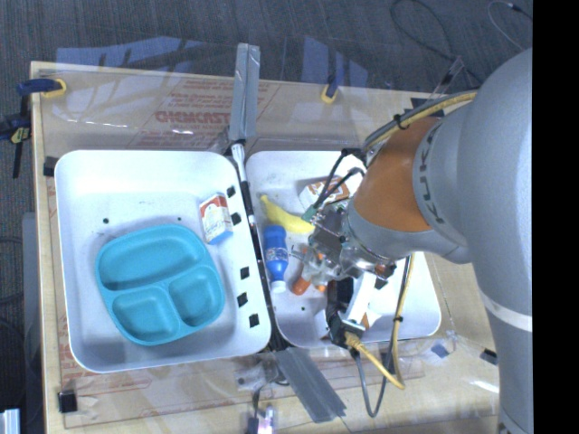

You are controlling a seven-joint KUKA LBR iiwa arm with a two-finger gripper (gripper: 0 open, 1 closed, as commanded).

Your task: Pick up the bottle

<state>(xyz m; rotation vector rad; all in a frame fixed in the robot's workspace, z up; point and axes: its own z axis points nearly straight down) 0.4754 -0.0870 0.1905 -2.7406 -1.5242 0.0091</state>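
Note:
The bottle lies in the right bin near its left wall. It is blue with a white label and cap end, pointing toward the front. My gripper hangs low over the right bin, just right of the bottle. Its fingers are buried among wrist parts and cables. A yellow banana lies just behind the bottle, and a small orange item sits beside the bottle's front end.
The left bin holds a teal divided plate and a small red and white carton by the divider. A packet lies at the right bin's back. The grey arm with its orange band covers the bin's right half.

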